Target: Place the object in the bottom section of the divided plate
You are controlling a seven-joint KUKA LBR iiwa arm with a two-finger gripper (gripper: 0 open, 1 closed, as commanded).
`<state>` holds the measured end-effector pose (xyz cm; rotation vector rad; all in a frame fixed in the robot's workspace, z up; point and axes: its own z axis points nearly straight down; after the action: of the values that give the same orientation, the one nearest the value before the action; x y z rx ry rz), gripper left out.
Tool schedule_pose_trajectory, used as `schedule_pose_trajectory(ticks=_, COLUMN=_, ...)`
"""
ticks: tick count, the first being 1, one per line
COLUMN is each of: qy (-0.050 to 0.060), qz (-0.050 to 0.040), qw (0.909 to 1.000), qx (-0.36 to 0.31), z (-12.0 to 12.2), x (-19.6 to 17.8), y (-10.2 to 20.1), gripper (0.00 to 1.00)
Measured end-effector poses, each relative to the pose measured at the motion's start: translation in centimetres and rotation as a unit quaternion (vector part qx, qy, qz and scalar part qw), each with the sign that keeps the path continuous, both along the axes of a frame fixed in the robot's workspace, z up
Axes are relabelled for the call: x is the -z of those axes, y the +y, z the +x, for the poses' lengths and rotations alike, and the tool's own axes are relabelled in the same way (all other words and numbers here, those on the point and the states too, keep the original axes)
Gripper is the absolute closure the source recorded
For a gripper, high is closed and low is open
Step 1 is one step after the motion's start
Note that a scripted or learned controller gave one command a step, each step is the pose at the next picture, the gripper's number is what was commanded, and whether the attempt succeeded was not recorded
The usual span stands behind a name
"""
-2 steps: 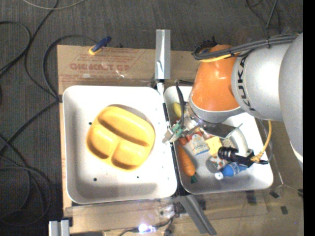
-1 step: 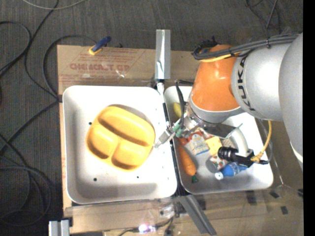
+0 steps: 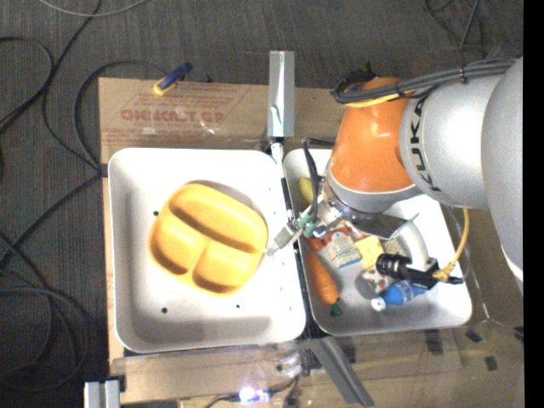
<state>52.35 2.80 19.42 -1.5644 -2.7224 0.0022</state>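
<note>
A yellow divided plate [image 3: 208, 236] lies tilted in the left white bin [image 3: 136, 313]; it has one long section at the upper right and two smaller ones at the lower left, and nothing lies in them. My gripper [image 3: 293, 230] hangs low over the wall between the two bins, just right of the plate's rim. The arm's orange band [image 3: 370, 147] and grey body cover much of the right bin [image 3: 450, 313]. Nothing is visibly held at the gripper. An orange carrot [image 3: 323, 280] lies just below it in the right bin.
The right bin also holds a red-and-white packet [image 3: 342, 249], a pale yellow block [image 3: 371, 249], a blue-and-white object [image 3: 395, 294], a white curved piece [image 3: 415, 240] and a yellow item [image 3: 304, 189] near its top left. Cardboard [image 3: 187, 113] lies behind the left bin.
</note>
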Motion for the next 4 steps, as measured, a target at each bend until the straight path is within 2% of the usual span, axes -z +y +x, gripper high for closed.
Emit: schedule_pose_trajectory(ticks=4, qy=0.0, qz=0.0, qw=1.0, qx=0.0, z=0.0, x=0.0, y=0.0, gripper=0.0)
